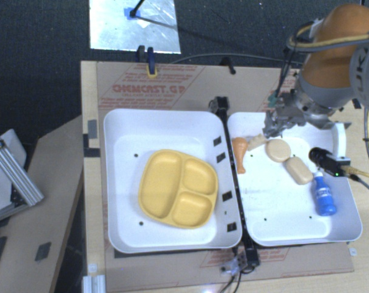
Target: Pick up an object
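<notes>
Gripper: you see the gripper (274,126) low over the far left part of the right bin (294,240), near its back wall.
Grip state: you cannot tell from this slant whether it is released or clenched; nothing shows plainly in its grasp.
Nearest thing: the round beige piece (278,149) lies on the bin floor just in front of the gripper, apart from it.
Orange cone (239,154): it lies to the gripper's left, close against the wall between the bins, wide end toward the back.
Oblong beige piece (299,170): it lies just beyond the round piece, nearer you and to the right.
Blue bottle (324,197): it lies well apart from the gripper, toward the bin's right front.
Left bin (120,163): it holds a yellow divided plate (178,188).
Hard to make out: a small pale bit between the cone and the gripper is too blurred to name. The arm (337,41) hides the right bin's far right corner.
</notes>
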`<state>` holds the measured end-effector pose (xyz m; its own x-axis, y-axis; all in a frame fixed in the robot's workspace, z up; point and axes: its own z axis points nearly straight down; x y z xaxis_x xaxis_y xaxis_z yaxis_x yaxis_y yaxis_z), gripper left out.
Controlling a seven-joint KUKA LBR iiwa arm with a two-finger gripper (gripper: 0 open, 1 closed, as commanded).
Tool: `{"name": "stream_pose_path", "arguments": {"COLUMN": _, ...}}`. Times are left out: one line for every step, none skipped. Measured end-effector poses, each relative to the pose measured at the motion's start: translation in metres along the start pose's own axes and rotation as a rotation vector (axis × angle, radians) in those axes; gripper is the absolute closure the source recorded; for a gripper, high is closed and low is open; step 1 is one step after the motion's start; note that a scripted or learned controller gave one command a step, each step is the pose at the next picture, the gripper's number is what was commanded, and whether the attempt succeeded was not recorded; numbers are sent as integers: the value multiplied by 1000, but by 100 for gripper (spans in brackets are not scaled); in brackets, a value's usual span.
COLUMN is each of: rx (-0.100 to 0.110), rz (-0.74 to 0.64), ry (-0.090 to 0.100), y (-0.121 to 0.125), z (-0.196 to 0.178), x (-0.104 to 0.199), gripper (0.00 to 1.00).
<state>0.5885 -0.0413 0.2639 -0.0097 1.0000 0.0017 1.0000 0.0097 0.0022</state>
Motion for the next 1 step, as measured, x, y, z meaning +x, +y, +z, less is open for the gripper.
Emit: {"name": "stream_pose_path", "arguments": {"rx": 2, "rz": 0, "ry": 1, "y": 4, "z": 17, "x": 54, "gripper": 100}}
